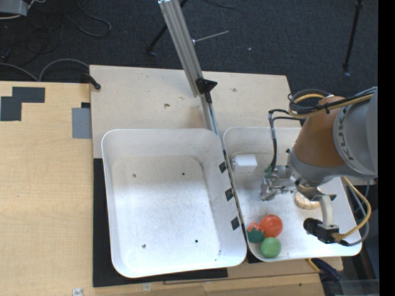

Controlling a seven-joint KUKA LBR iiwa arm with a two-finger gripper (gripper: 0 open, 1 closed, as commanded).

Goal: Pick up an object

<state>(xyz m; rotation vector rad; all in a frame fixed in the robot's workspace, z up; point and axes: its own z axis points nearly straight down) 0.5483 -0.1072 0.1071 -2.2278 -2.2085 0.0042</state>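
Note:
In the right bin (290, 242) lie a red ball (271, 225), a green ball (270, 247) and a small dark green and red piece (254, 232), close together near the front left corner. A white block (245, 161) sits toward the bin's back left. A tan ring-like object (307, 200) pokes out from under the wrist. My gripper (271, 187) hangs low over the bin's middle, above and behind the red ball and apart from it. Nothing shows between its fingers.
The left bin (123, 159) lies beside the right one, with black clips (229, 193) along the shared wall. A slanted metal rail (185, 48) rises behind the bins. The arm's orange band (318, 137) and cables overhang the right bin's back right.

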